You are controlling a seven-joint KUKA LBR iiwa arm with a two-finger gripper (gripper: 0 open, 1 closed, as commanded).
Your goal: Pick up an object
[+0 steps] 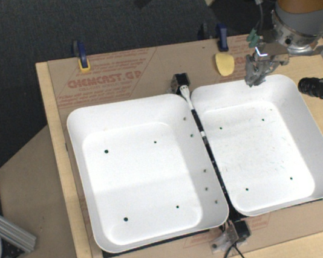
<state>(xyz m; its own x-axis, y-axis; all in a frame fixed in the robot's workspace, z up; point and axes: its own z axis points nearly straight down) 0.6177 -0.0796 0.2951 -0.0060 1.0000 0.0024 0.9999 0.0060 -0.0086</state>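
My gripper [255, 78] hangs over the back rim of the right bin [309, 131], near its far left corner. A small pale yellow object [225, 63] lies on the brown board behind that bin, outside it. It is a short way left of the gripper and apart from it. I see nothing held by the gripper.
The left bin [91, 186] sits beside the right one, with a black strip and clip [180, 82] along the seam between them. Two blue clamps [81, 52] [222, 37] stand on the board's back edge. Cables and a bracket lie at the front edge [232, 237].
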